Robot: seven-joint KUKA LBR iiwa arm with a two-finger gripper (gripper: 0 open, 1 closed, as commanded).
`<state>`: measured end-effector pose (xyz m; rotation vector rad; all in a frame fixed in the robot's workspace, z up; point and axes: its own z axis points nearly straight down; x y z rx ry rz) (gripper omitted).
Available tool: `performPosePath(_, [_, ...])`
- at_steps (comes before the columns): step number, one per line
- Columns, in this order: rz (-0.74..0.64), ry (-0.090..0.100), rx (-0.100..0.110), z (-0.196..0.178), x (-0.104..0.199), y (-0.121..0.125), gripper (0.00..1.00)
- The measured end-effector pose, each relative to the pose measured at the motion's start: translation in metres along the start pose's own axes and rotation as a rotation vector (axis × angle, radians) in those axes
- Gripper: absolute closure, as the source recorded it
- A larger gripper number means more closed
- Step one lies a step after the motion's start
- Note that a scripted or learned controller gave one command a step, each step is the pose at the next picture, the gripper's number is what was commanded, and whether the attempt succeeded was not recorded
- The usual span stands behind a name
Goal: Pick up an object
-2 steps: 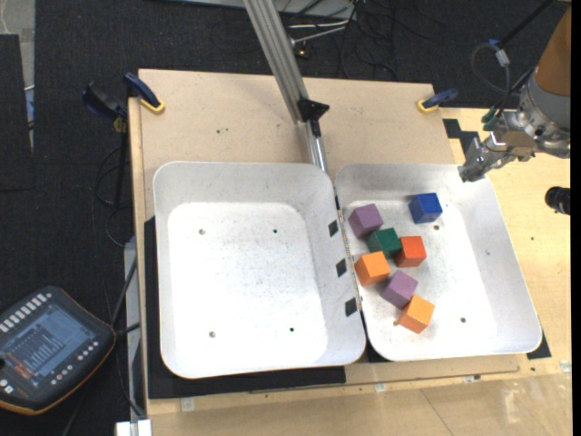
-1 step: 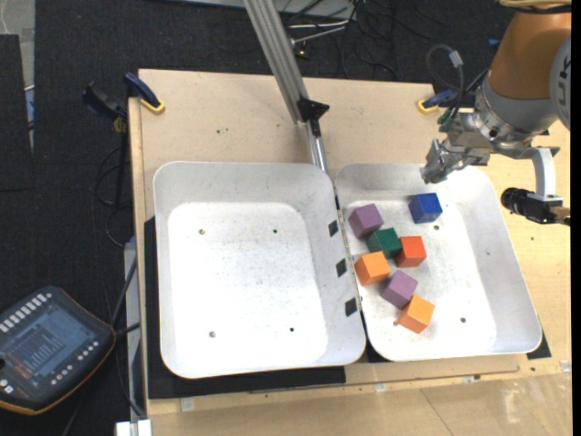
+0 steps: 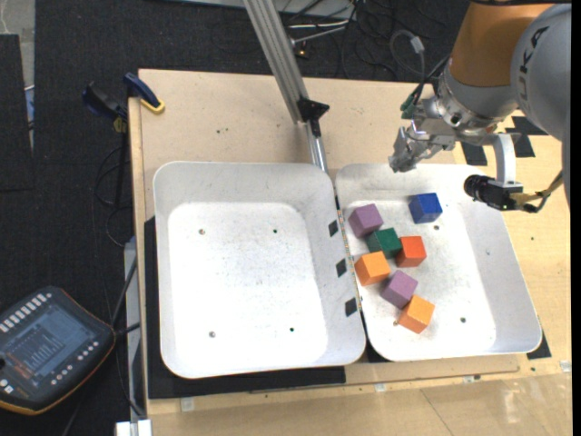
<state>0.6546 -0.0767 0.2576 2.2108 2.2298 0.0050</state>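
Observation:
Several small blocks lie in the right bin [image 3: 490, 280]: a blue one [image 3: 424, 207], a purple one [image 3: 366, 218], a green one [image 3: 387, 241], a red-orange one [image 3: 413, 251], an orange one [image 3: 371, 267], a second purple one [image 3: 398, 288] and a second orange one [image 3: 417, 314]. My gripper [image 3: 405, 157] hangs above the bin's far edge, up and left of the blue block. Nothing shows between its fingers.
The left bin [image 3: 245, 271] lies beside the right one. A metal pole [image 3: 281, 57] slants down to the bins' far junction. A blue and yellow clamp [image 3: 141, 94] sits on the bench's far left corner, and a teach pendant [image 3: 45, 343] lies at lower left.

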Motion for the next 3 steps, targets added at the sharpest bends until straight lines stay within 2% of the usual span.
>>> performPosePath(1, [0.000,0.000,0.000,-0.003,0.049,0.008,1.00])
performPosePath(2, [0.001,0.001,0.005,0.016,0.105,0.010,1.00])
performPosePath(3, [0.000,0.000,0.001,0.030,0.160,0.026,1.00])
